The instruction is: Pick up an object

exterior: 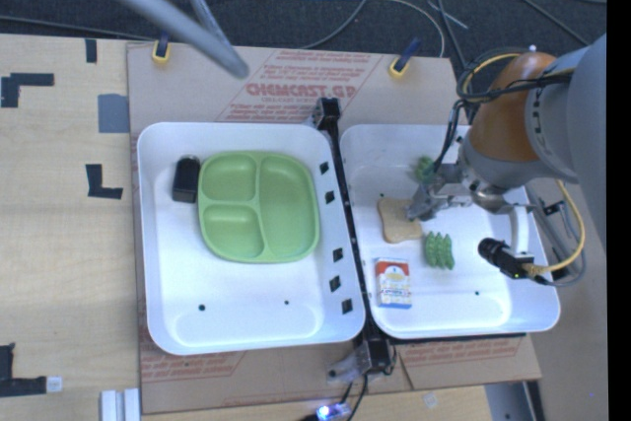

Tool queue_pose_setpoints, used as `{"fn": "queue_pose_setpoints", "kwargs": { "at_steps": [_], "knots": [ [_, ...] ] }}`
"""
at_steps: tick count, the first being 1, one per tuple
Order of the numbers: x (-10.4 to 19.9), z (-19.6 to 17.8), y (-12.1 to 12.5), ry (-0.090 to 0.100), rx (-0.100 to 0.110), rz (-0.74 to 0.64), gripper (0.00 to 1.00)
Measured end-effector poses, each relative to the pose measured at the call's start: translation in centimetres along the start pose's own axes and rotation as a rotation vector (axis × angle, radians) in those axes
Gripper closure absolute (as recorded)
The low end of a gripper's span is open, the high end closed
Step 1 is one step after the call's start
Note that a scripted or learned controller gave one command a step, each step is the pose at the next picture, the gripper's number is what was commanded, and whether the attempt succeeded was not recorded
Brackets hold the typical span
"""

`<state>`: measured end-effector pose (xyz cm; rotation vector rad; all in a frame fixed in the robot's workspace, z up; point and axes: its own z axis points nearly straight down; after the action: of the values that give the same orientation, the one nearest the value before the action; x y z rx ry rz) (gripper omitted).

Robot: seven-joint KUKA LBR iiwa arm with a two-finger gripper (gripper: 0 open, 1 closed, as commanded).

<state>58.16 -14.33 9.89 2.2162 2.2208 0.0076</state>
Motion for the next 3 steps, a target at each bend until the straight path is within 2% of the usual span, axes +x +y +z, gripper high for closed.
{"fn": "queue_pose_setpoints", "kwargs": {
  "at_steps": [1,2,3],
  "knots": [
    [0.3,-6.0,0.9,-0.002,0.002,0.000,1.00],
    [-0.2,-10.4,1.0,-0.002,0.002,0.001,1.00],
    [-0.2,-13.3,1.1,-0.001,0.004,0.001,1.00]
  ]
}}
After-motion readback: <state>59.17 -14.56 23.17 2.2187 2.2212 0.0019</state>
